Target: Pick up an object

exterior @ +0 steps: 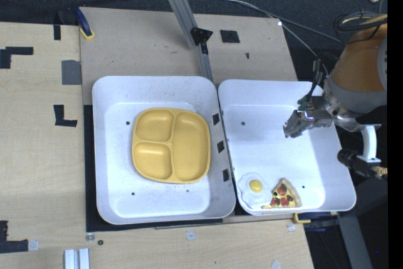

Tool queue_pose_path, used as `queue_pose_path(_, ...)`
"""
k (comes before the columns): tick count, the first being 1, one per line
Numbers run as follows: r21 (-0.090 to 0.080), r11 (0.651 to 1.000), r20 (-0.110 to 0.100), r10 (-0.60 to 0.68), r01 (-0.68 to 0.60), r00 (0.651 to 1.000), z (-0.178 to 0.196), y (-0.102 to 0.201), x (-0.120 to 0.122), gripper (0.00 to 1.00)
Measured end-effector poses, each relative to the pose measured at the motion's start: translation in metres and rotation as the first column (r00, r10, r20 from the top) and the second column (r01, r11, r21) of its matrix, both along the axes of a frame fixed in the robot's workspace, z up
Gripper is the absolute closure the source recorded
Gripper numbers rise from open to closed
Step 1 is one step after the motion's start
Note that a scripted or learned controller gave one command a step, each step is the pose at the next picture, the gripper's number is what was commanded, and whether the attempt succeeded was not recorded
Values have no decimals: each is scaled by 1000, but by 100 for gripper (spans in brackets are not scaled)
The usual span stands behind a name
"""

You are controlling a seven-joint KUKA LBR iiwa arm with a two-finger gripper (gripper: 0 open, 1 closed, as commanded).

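Note:
In the right bin (pixel 264 97), near its front edge, lie a toy fried egg (pixel 254 186) and a toy pizza slice (pixel 285 194) side by side. A yellow divided plate (pixel 170 145) rests in the middle of the left bin (pixel 113 135). My gripper (pixel 295 127) hangs over the right bin's right half, above and behind the pizza slice, pointing down and left. Nothing shows between its dark fingers, and their gap is too small to judge.
A metal pole (pixel 179 0) slants from the top of the view down to the gap between the bins. Cables (pixel 252 6) cross the dark floor behind the bench. Blue tape (pixel 84 23) marks the bench's far left corner.

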State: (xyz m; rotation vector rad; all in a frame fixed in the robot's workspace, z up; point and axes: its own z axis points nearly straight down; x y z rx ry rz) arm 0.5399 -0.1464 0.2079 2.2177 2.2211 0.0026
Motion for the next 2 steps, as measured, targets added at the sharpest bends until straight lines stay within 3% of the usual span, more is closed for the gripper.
queue_pose_path(2, 2, 1000, -3, 5, -5, 1000, 7, 94, 32, 100)
